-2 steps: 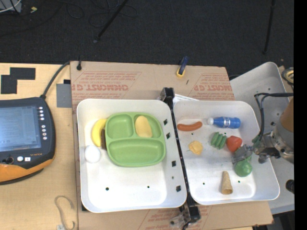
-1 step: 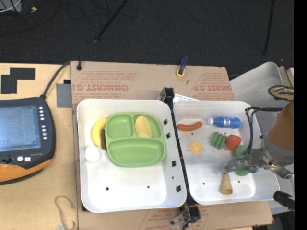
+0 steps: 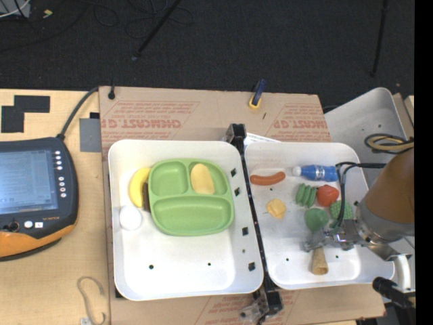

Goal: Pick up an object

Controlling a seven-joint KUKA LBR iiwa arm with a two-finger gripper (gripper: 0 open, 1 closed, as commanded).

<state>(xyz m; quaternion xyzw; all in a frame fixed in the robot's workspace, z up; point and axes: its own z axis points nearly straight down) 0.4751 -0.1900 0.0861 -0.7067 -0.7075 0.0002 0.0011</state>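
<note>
Pincer (image 3: 323,241) sits low in the right bin (image 3: 284,266), at the lower right of the frame; whether it is open or closed cannot be told. Just below it lies a tan cork-like piece (image 3: 318,262), close to or touching it. Above are a green leafy toy (image 3: 315,219), red tomato (image 3: 327,195), blue bottle (image 3: 316,172), sausage (image 3: 268,178) and yellow cheese chunk (image 3: 275,208). The left bin (image 3: 176,269) holds a green divided plate (image 3: 190,197).

Looking down at a slant from above the worktop (image 3: 54,290), fixed and fairly far back. Taking in both white bins (image 3: 176,276) side by side, arm (image 3: 392,195) entering from the right.
</note>
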